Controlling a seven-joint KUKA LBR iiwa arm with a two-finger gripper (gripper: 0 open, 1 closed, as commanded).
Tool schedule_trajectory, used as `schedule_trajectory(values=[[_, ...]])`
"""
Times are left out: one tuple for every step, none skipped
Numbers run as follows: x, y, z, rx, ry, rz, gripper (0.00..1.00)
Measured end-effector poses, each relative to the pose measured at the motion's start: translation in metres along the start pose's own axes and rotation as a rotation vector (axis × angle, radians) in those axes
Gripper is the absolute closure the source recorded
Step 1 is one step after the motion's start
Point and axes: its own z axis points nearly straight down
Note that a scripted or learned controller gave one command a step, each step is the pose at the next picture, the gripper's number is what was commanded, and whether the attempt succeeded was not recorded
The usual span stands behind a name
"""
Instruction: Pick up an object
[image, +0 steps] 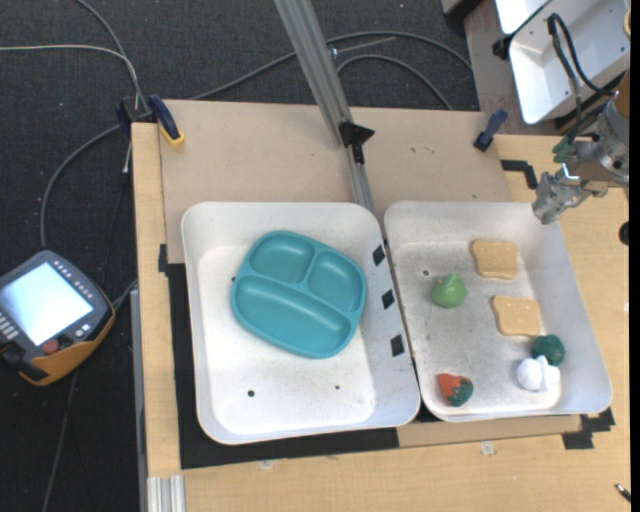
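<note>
The right bin (580, 300) holds several small items. Two tan toast-like slices lie toward its right side, one (494, 258) farther back and one (517, 316) nearer. A green round fruit (449, 291) sits left of them. At the front edge lie a red-and-green piece (454, 389) and a white lump (532, 375), which touches a dark green piece (548, 349). My gripper (553, 203) hangs over the bin's back right corner, above and to the right of the far slice, with nothing seen in it.
The left bin (215, 390) carries a teal divided plate (298, 292). A metal pole (325, 75) slants down to the gap between the bins. A handheld screen unit (45, 315) and cables lie on the floor at left.
</note>
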Motion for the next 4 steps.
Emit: schedule_trajectory(values=[[0.055,-0.004,0.001,0.010,0.006,-0.004,1.00],[0.110,-0.010,0.004,0.011,0.006,-0.004,1.00],[0.164,-0.021,0.001,0.011,0.006,-0.005,1.00],[0.214,-0.049,0.000,0.012,0.006,-0.004,1.00]])
